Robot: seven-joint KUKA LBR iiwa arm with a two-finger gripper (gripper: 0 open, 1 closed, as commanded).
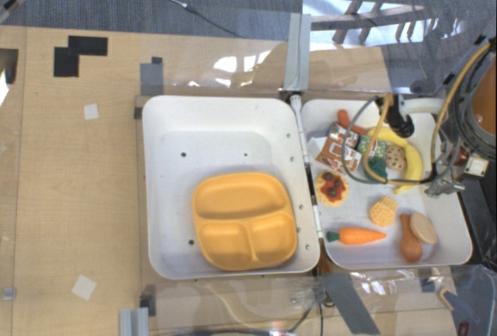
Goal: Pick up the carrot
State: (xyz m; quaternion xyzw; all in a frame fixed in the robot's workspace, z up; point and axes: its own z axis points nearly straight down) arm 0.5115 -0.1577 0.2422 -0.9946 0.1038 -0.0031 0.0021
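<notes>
Gripper hovers, seemingly, over right bin edge, apart from carrot.

**Nothing legible from up here**

I can make out no word, number or brand anywhere. The small printed carton in my right bin carries a red, white and brown pattern, but its lettering is too small and blurred to read. The black blocks on the bench are plain shapes, not characters.
</notes>
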